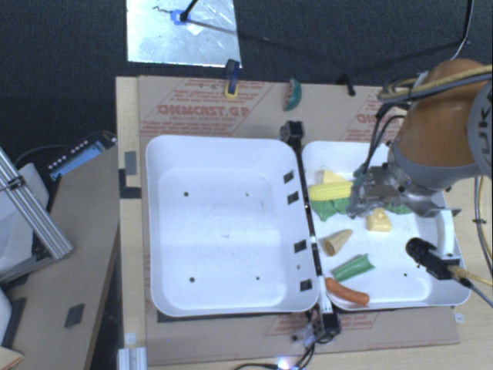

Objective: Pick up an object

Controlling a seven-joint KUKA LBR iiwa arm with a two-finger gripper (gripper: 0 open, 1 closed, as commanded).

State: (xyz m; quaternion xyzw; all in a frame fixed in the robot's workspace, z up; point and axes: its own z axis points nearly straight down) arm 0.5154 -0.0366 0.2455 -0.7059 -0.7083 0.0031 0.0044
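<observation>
gripper (360,199) low in the right bin (400,295), jaw state cannot tell, wrist hides it. looks like the approach or grasp step. yellow corn (330,192) touching its left side, green leaf piece (331,210) just below-left, cheese wedge (378,221) just below-right. next: close on one, lift straight.

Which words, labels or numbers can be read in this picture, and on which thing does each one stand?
"CHEMCAST GP": red print on the brown paper-covered sheet under the two white bins, behind the left bin.
More red print on the same sheet, behind the right bin and along its front edge: too blurred to read.
</observation>
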